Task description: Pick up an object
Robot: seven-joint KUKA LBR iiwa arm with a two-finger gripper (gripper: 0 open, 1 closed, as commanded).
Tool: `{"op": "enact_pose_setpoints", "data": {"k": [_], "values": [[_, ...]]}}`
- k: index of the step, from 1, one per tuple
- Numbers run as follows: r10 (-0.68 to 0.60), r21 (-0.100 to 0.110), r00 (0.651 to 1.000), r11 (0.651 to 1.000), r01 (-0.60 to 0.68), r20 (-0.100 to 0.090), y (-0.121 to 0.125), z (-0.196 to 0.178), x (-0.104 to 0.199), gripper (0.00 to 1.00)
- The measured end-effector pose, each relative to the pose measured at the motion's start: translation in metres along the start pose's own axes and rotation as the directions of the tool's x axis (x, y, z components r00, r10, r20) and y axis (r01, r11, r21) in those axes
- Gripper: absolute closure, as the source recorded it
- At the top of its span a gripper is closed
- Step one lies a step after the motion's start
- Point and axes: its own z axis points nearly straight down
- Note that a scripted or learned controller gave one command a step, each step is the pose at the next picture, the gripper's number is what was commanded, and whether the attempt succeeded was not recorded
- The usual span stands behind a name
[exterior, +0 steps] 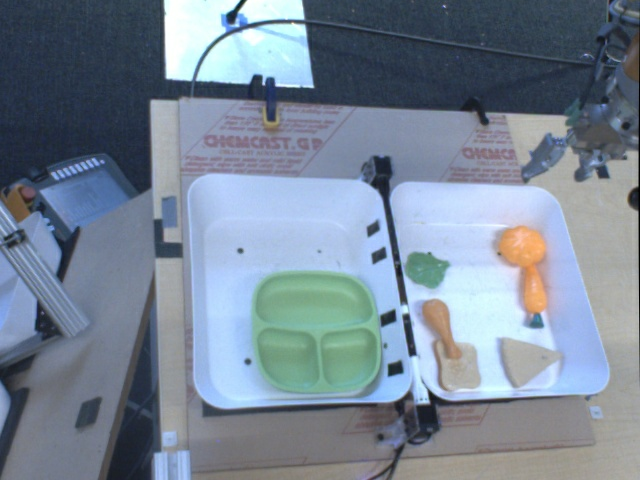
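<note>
We see the gripper [565, 158] above the right bin's [575, 228] far right corner, fingers spread, nothing between them. Inside that bin: orange toy [527, 263], green piece [427, 267], brown spatula-like item [447, 346], possibly a tan wedge [526, 361].

This looks like a robotics lab, not a home. Two white bins [300, 203] sit on a plywood bench [170, 148] over a printed plastic sheet [330, 133], held with clamps [268, 103]. Cables [430, 38] run across dark carpet [80, 58], and an aluminium profile [40, 278] lies on a side table [100, 298].
</note>
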Motion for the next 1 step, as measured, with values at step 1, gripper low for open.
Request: {"op": "enact_pose_setpoints", "data": {"k": [1], "values": [[-0.003,-0.012,1.0,1.0,0.003,0.003,0.002,-0.0077,0.0008,0.0]]}}
